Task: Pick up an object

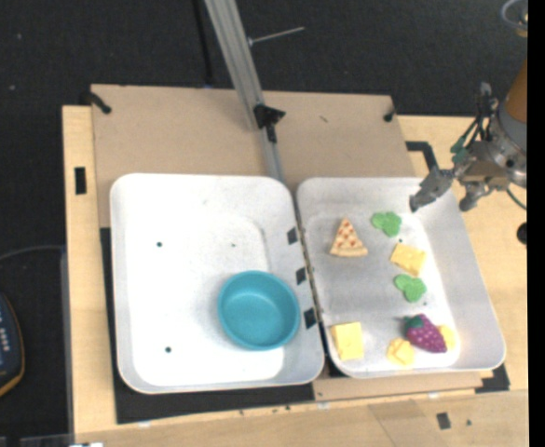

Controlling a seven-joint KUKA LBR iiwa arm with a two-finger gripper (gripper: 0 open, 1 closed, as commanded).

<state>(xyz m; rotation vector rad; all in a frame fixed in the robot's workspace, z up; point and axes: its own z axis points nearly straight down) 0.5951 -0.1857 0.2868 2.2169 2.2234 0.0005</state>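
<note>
Bench (81,277) carried two white bins side by side. Left bin (188,222) held a blue bowl (258,309) near its front right corner. Right bin (458,277) held toy food: pizza slice (347,239), yellow block (348,340), purple grapes (425,333), cheese wedge (408,258), two green pieces (386,222) (410,288), all lying loose. Gripper (437,192) hung over the right bin's back right corner, apart from every piece; whether the jaws stood apart or together could not be told.
</note>
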